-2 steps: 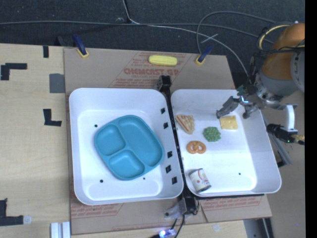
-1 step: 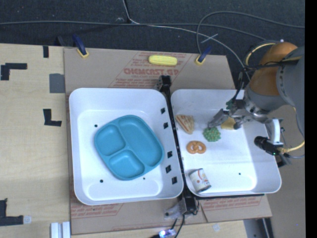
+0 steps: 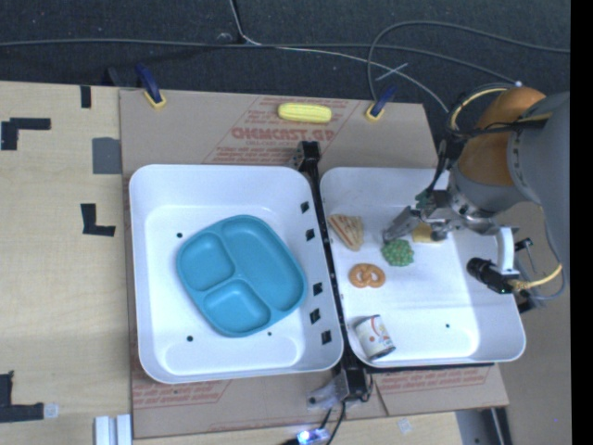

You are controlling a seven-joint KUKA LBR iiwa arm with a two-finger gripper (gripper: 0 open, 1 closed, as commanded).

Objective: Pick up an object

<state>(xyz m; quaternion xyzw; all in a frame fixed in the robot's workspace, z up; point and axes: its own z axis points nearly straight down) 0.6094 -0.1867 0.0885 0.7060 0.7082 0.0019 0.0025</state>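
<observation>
Lying nearest the camera in the right bin (image 3: pixel 482 341) is a small can (image 3: pixel 374 336) on its side, its label too blurred to read. Beyond it sit a pretzel (image 3: pixel 367 274), a green broccoli piece (image 3: pixel 398 252) and a tan sandwich wedge (image 3: pixel 347 231). The gripper (image 3: pixel 405 229) hangs just above the broccoli with its 2 fingers apart, nothing between them. The left bin (image 3: pixel 148 248) holds a blue 3-compartment plate (image 3: pixel 240 273). Farther back, a yellow corn cob (image 3: pixel 304 112) rests on cardboard (image 3: pixel 199 128) printed in red, partly legible as "CHEMCAST".
</observation>
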